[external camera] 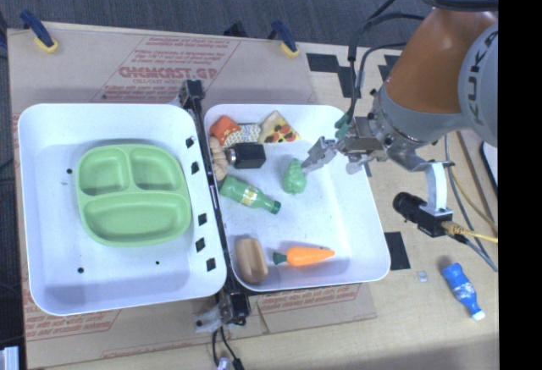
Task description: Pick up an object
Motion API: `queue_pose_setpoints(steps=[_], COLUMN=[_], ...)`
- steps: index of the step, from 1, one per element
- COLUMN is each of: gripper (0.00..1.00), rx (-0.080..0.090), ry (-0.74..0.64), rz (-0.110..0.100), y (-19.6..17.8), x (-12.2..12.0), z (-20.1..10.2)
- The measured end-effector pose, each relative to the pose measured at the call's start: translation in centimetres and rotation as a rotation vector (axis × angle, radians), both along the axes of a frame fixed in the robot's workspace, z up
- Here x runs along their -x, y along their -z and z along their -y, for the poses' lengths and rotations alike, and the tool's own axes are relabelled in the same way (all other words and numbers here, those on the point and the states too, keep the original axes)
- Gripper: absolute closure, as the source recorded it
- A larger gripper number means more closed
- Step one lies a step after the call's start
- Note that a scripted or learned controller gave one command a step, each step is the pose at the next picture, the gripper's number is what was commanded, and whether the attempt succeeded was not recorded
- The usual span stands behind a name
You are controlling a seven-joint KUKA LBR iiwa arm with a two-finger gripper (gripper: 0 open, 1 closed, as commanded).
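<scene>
Cardboard covers the bench under two white bins. Near the right bin's (373, 216) right edge, the gripper (318, 155) is seen just beside a green lump (294, 177); nothing is lifted yet. Whether its claw is parted cannot be told.

I see my arm (440, 63) reaching in from the right, orange band above the wrist, end effector (318, 155) angled down-left, fingers slightly parted.
</scene>
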State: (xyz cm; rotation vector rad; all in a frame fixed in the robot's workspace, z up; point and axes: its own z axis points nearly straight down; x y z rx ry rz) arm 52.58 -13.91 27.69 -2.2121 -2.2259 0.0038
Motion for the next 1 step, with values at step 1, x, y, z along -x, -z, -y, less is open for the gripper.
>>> queue_pose_setpoints(steps=[1], gripper=[0.0], rx=[0.0], ry=[0.061], rz=[-0.004], y=[12.57], x=[-3.91], z=[0.89])
